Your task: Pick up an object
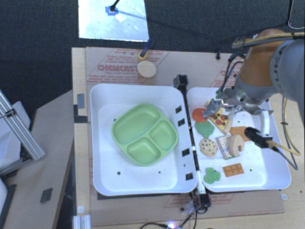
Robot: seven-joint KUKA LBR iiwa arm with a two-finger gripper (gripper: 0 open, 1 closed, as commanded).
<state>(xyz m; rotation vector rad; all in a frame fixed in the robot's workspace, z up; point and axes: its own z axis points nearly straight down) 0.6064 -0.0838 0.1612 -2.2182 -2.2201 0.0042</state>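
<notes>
The right bin [271, 175] holds several toy foods: a red tomato slice [199, 115], a pizza slice [220, 120], a green leaf [205, 129], a cookie [208, 148], a grey grater-like piece [223, 143], a bread roll [235, 145], an orange waffle [233, 170] and green broccoli [212, 176]. My gripper [214, 109] hangs low over the bin's upper left part, right at the pizza slice and next to the tomato slice. Its fingers [209, 110] look spread, with nothing seen held between them.
The left bin [102, 171] holds a green divided plate [144, 134]. A black divider [187, 128] runs between the bins. A round wooden disc [147, 69] lies on the cardboard behind the bins. A metal plate [113, 13] lies farther back. Cables [281, 149] trail at right.
</notes>
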